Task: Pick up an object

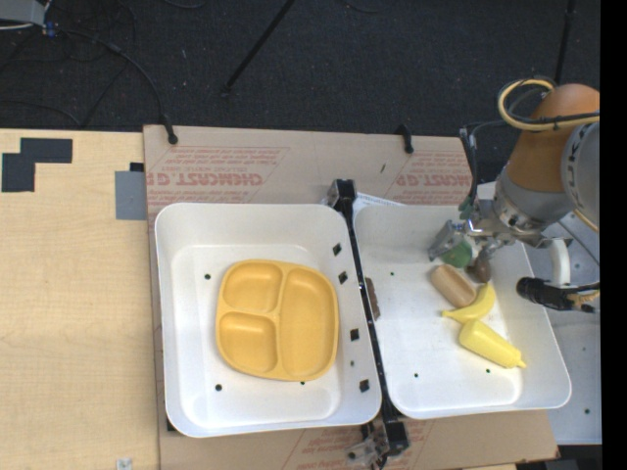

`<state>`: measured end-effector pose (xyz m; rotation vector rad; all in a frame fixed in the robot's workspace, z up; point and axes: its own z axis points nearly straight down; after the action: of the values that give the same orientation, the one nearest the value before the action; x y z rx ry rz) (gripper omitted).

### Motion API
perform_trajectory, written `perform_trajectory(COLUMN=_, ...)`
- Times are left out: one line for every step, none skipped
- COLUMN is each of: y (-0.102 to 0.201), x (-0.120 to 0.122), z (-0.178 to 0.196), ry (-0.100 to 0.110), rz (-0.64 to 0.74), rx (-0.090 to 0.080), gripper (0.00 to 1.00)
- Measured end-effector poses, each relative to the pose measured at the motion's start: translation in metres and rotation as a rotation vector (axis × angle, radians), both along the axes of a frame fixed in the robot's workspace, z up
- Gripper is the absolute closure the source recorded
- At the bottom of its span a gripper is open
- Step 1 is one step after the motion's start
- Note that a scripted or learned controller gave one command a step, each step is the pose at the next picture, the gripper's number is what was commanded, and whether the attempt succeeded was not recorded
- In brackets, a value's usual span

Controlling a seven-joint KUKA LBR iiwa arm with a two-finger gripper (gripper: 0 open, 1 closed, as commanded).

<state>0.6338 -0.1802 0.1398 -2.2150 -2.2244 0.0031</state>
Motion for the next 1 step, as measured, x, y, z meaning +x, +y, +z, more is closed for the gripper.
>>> perform_trajectory(y=0.0025, x=0.0021, z=-0.0489, ry=-0.005, rz=0.002, rx=0.002, gripper=0.00)
